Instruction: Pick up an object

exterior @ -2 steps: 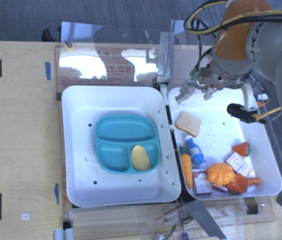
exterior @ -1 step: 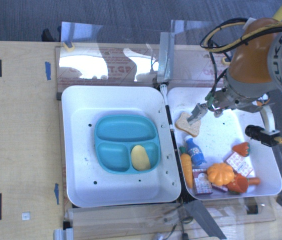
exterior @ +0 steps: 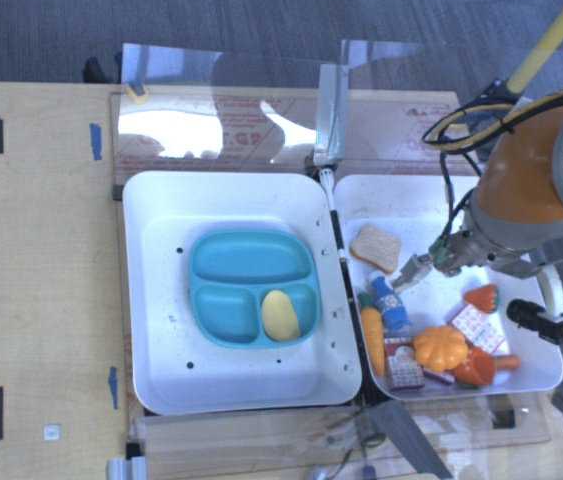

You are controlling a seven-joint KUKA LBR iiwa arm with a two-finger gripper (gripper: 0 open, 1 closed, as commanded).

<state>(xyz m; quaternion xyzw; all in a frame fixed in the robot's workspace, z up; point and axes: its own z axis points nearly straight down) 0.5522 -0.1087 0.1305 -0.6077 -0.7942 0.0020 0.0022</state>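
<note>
A pale wood bench [exterior: 41,298] over grey carpet carries two white bins. The left bin [exterior: 151,298] holds a blue tray [exterior: 226,268] with a yellow lemon-like piece [exterior: 280,315] in its five-o'clock compartment. My pincer [exterior: 411,270] hangs in the right bin [exterior: 546,368], fingers perhaps together, I cannot tell, with bread [exterior: 376,247] at its eleven o'clock and a blue bottle [exterior: 389,305], label unreadable, at seven.

two shallow white plastic bins [exterior: 151,298] | one blue three-compartment tray [exterior: 251,263] | one yellow lemon-shaped toy [exterior: 280,315] | one toast slice [exterior: 376,248] | one orange carrot [exterior: 372,340] | one orange pumpkin [exterior: 440,348] | one blue bottle [exterior: 390,306]
</note>
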